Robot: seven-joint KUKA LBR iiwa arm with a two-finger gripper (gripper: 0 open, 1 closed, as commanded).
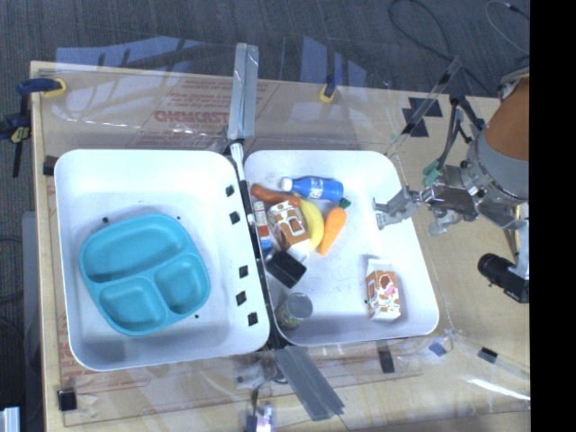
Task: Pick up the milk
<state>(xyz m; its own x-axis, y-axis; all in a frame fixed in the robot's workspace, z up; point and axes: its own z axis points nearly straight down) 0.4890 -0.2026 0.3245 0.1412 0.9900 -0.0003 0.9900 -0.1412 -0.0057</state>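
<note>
The milk is a small carton with brown and white print, lying flat near the right bin's front right corner.

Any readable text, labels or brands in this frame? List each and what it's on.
"CHEMCAST", red print on the clear sheet behind the bins; it appears to read so, faint.
Milk carton: printed front, too blurred to read.
Brown carton: markings too small to read.
Blue bottle: label too blurred to read.
Can: no legible text.

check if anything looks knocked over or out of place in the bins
Nothing looks spilled or broken. The milk carton lies flat, alone in the right bin, apart from the jumbled food pile.
</note>
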